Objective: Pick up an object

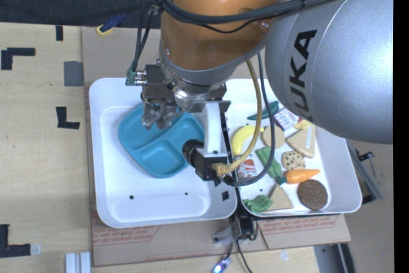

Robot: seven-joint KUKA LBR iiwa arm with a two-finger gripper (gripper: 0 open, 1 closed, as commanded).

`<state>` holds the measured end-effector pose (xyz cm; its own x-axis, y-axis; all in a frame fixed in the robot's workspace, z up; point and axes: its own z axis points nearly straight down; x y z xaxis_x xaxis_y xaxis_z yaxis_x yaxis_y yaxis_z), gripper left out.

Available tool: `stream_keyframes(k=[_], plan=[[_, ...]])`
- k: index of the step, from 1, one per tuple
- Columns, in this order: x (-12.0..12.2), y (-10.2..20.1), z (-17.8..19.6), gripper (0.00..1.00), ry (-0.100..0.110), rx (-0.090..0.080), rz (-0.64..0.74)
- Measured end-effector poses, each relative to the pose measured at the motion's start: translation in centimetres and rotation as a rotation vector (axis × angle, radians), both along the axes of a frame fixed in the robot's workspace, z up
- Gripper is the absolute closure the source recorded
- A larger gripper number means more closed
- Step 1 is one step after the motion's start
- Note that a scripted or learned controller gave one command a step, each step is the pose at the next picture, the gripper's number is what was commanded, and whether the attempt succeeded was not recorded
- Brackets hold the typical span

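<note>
Hanging over the left bin, my gripper sits right at the blue tray's upper edge; can't tell its state. Toy food, incl. banana & carrot, fills the right bin.

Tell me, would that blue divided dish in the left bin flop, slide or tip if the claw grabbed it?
The blue dish looks like moulded plastic, so probably stiff and light. Its glossy surface may slip. It lies tilted in the left bin, so it might rock.
</note>
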<state>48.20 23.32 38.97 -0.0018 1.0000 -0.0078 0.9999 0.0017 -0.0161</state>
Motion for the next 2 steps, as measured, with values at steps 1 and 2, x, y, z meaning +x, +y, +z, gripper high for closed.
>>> stream_keyframes(k=[1, 2], plan=[[0.2, 0.0, 13.6, 1.00, -0.028, 0.014, 0.001], [0.0, -3.2, -0.4, 1.00, 0.000, 0.000, -0.005]])
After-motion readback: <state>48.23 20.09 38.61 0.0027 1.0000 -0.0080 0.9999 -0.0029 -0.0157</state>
